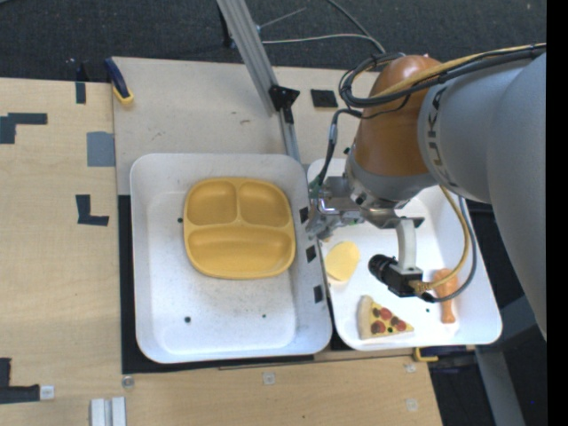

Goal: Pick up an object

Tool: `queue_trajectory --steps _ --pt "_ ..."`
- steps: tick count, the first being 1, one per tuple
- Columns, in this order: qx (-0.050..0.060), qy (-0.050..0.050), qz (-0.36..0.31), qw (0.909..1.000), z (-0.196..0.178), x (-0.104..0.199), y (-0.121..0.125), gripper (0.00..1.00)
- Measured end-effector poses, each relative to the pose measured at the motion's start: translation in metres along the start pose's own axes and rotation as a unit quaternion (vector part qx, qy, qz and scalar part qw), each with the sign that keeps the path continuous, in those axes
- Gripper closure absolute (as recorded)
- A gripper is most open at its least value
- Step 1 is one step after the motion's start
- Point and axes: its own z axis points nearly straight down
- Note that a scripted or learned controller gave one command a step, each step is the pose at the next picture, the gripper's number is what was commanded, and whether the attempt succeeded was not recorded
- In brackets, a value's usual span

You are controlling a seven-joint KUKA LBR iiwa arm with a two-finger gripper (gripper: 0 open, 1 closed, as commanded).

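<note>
The gripper (327, 213), its spread impossible to tell here, is hanging over the right bin's (484, 325) left edge, the yellow disc (342, 261) lying just beside it, nearer the view's bottom.

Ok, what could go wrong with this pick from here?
The pincer hangs at the inner edge of the white right bin, beside rather than over the pale yellow round disc, so it may clip the rim or miss the disc. The flat toy pizza slice and the orange stick-shaped toy lie near the wrist and might get knocked.
</note>
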Motion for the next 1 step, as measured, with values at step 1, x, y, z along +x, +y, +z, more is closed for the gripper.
queue_trajectory --steps 1 --pt "0.0 0.0 0.0 1.0 0.0014 0.0412 -0.0258 1.0"
